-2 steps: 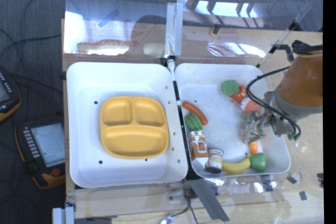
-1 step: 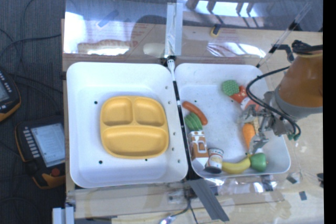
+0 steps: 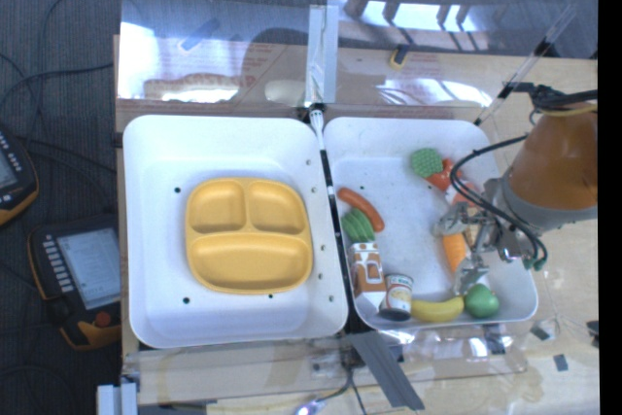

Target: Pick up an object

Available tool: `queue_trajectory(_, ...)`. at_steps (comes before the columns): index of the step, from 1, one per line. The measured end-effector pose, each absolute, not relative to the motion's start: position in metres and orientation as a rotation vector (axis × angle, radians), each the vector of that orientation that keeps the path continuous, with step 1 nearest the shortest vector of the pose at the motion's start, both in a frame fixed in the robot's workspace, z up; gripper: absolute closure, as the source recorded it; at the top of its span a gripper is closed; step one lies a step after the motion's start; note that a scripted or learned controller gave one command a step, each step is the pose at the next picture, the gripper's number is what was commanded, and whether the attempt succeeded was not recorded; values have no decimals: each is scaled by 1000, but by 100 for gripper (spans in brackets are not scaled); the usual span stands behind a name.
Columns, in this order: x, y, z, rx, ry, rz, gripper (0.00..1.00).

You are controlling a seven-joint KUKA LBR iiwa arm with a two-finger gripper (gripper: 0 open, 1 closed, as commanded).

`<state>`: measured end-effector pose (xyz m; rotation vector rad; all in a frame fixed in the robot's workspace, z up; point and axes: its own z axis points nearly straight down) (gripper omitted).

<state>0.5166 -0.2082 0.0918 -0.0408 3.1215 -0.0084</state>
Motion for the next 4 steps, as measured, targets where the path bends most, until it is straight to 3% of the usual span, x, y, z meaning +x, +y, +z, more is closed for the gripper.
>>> queue_trajectory(1, 518, -208, 102, -42, 3120, -13, 100)
queue_trajectory(2, 518, -208, 102, -42, 3120, -13, 0)
queue_trajectory(3, 503, -206, 92, -27, 3119, -11, 0)
queue_trajectory(4, 504, -206, 102, -29, 3120, -15, 100)
